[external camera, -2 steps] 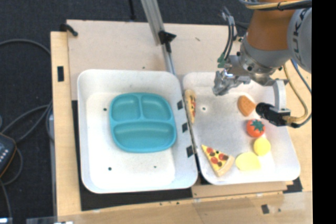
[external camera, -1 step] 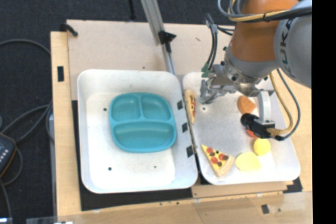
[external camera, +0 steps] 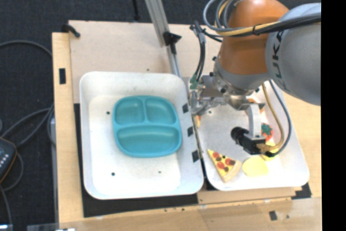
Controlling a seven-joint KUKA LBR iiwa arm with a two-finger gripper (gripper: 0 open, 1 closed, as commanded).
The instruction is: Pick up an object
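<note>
— Inventory, largest first?

— Arm (external camera: pixel 292 57), gripper (external camera: pixel 224 96) over right bin (external camera: pixel 300 170); its opening I cannot tell. Left bin (external camera: pixel 94 132): plate (external camera: pixel 146 127). Right bin, front: pizza slice (external camera: pixel 225 165), yellow disc (external camera: pixel 255 166) just beside it.

— Step?

— Approach, I judge. Next I centre over the slice and descend.

"What colour is the arm (external camera: pixel 303 46)?"

"It has a smooth, rounded grey shell. Dark letters (external camera: pixel 274 59) are printed on it, partly cut off, and 'UK' can be read."

"And above the wrist?"

"There's a broad, glossy orange band (external camera: pixel 248 40), domed. A thin yellowish cable (external camera: pixel 270 25) crosses it, and grey cables (external camera: pixel 219 8) loop beside its top."

"Below that?"

"A silvery metal flange (external camera: pixel 230 96), with a dark cable (external camera: pixel 201 62) running down beside it."
</note>
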